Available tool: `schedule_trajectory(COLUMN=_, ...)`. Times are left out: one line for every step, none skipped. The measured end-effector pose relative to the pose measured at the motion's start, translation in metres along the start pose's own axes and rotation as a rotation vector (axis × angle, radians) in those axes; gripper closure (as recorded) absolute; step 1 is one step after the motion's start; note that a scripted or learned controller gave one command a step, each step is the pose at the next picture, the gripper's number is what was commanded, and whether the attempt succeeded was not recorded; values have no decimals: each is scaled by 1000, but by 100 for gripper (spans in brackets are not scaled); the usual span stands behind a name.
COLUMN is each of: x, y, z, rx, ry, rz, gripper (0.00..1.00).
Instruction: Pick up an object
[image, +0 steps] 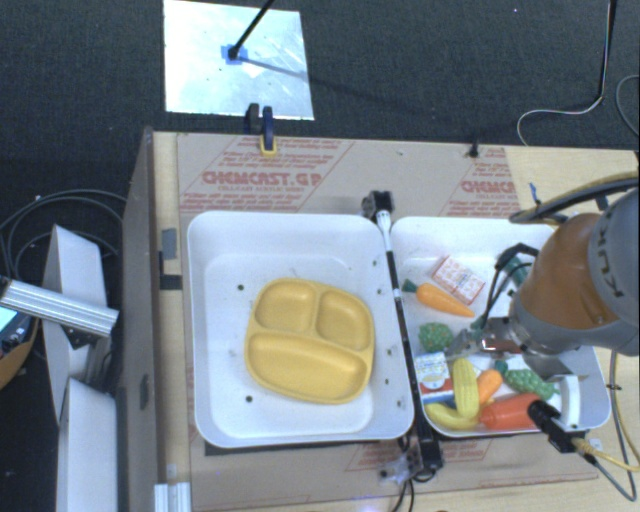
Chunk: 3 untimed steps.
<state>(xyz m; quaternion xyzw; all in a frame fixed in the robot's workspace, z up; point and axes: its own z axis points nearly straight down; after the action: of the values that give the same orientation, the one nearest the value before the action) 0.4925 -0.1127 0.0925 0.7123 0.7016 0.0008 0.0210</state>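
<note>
- The bench (330, 170) is a big brown board; two white bins sit side by side on it, so things can go from one to the other.
- The arm (580, 275) is grey and orange; it leans in over the right bin's right side, low down, likely so it can reach the toys.
- The left bin (215, 300) holds one thing; its wall touches the right bin's wall along the middle.
- The right bin (420, 240) is full of toy food; most of it lies toward the near edge, in a heap.
- The yellow tray (308, 338) has three parts and lies flat in the middle of the left bin.
- The gripper (492, 343) hangs low over the heap, just beside the corn; I cannot tell how it is set, or if it has anything.
- The red pepper (512, 410) lies along the near edge of the right bin, under the arm.
- The corn (465, 385) stands out on top of the heap; I think it is the easy one to pick, since nothing covers it.
- The carrot (443, 298) lies alone near the middle of the right bin, by the shared wall.
- The small box (457, 278) sits just behind the carrot.
- The broccoli (433, 335) sits between the carrot and the corn.
</note>
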Motion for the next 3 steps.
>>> schedule_trajectory(x=1, y=0, z=0, rx=-2, ry=-1, rz=0, gripper=0)
schedule_trajectory(x=-35, y=55, z=-84, rx=18, ry=23, rz=-18, gripper=0)
schedule_trajectory(x=25, y=86, z=-16, rx=29, ry=29, rz=-24, gripper=0)
